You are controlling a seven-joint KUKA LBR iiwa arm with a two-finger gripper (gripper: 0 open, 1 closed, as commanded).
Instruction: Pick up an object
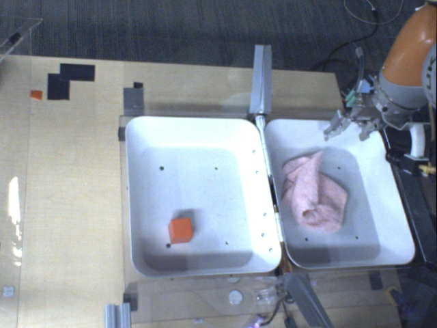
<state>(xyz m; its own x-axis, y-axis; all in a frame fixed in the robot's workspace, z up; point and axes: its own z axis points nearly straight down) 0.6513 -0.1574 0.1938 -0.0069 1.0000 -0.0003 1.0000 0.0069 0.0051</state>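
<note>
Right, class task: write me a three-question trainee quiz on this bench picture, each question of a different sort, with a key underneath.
1. True or false: the orange block lies in the left bin.
2. Multiple choice: the pink cloth in the right bin is A) folded flat in a neat square, B) crumpled in a loose heap, C) draped over the divider between the bins.
3. Fill the gap: the gripper hangs above the right bin's ____ edge, apart from the cloth.

Key
1. True.
2. B.
3. Far (the top edge in this view).
</note>
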